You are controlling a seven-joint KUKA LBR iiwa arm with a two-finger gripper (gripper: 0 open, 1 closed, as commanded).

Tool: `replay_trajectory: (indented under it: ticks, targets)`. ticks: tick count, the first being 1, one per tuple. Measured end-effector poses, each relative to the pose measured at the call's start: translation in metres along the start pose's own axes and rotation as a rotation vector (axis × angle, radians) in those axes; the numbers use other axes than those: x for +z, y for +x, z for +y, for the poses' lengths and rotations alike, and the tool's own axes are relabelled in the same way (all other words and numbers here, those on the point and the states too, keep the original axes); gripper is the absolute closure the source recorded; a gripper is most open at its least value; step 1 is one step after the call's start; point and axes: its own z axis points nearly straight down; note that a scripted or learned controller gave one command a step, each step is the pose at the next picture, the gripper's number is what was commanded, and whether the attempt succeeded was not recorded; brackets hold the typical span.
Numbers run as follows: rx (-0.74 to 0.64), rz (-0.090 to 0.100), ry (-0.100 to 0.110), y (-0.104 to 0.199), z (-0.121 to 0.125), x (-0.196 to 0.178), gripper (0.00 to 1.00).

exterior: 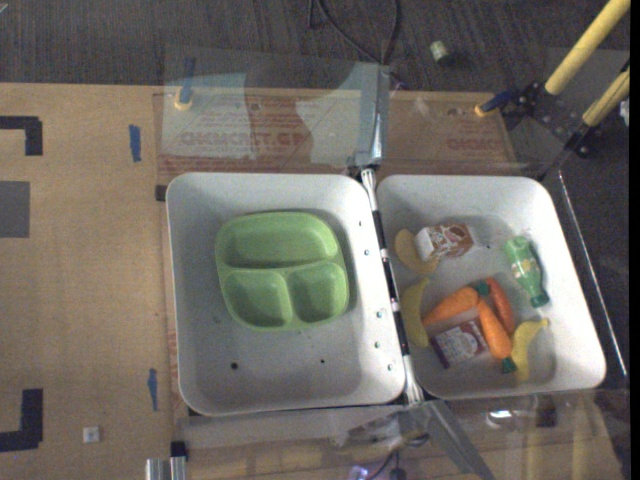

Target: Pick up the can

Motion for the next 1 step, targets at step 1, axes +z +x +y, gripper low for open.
replay_trajectory:
  ticks: [1]
  targets:
    - [0.137, 0.002, 0.005, -0.0038, -0.0542, 0.1748, 1.0]
